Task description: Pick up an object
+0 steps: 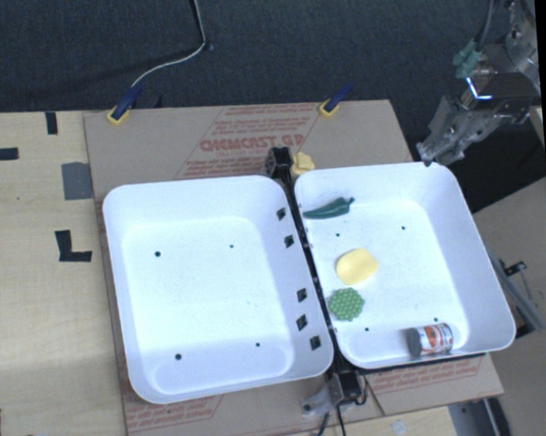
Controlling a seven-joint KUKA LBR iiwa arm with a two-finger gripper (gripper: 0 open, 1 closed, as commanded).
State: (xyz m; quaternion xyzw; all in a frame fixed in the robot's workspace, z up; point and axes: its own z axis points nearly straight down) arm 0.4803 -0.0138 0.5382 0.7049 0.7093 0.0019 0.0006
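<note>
dark carpet lies behind the bench (33, 278), whose pale top carries a cardboard sheet (248, 139) held by two clamps along its far edge. two shallow white bins sit side by side on the cardboard, touching along their inner walls. left bin (134, 364): bare floor, with wide open room. right bin (480, 271) holds four things, all toward its left and near sides: one green pepper-shaped piece (330, 208) by the far-left corner, one yellow lump (356, 266) near the left wall, one green bumpy ball (346, 303) just below it, and one small can (429, 339) lying on its side at the near edge. much of the right bin's floor toward its right wall is free. the gripper (434, 153) hangs outside the right bin's far-right corner, above the bench edge, with nothing seen in it; whether its jaws are parted cannot be told.
</note>
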